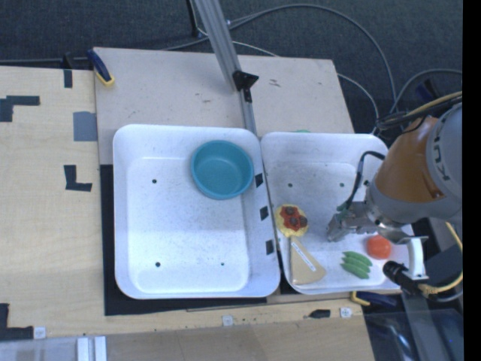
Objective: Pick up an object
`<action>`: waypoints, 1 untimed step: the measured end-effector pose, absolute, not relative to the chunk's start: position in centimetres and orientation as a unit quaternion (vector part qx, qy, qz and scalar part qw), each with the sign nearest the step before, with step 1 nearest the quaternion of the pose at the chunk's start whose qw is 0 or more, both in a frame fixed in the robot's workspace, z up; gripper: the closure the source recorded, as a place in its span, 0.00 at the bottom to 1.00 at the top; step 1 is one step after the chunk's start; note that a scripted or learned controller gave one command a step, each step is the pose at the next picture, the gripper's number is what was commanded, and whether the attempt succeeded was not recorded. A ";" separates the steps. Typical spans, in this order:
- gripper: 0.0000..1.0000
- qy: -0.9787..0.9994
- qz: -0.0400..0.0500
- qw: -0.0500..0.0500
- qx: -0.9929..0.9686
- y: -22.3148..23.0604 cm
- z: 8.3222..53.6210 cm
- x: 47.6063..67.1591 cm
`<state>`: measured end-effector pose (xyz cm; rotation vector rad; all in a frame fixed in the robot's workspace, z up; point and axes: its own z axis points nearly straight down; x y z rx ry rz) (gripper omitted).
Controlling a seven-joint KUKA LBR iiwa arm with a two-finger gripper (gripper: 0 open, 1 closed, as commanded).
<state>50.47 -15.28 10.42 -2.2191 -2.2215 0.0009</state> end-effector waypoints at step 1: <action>1.00 -0.707 -0.001 -0.001 -0.707 -15.0 14.6 50.8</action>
